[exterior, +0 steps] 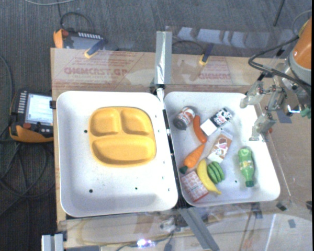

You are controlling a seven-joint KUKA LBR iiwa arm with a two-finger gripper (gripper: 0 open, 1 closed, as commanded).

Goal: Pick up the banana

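Approach step: the curved yellow plastic banana [208, 178] lies in the right white bin [267, 190], near its front edge, touching the small green ribbed veg [216, 171] and beside the orange carrot [195, 156]. Gripper [261, 120] hovers over the bin's right rim w/ nothing in it; can't tell how it's set. Next, I'd judge: move left & fwd over the banana, then descend.

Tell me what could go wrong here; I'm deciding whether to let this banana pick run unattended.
1. The curved yellow banana lies touching the dark green ridged vegetable and the red-patterned packet, so the hand may catch or shove a neighbour instead.
2. The orange carrot lies just above the banana's upper end, crowding that approach.
3. The hand sits near the right white bin's far rim, well away from the banana, so it could brush the green plastic bottle while crossing.
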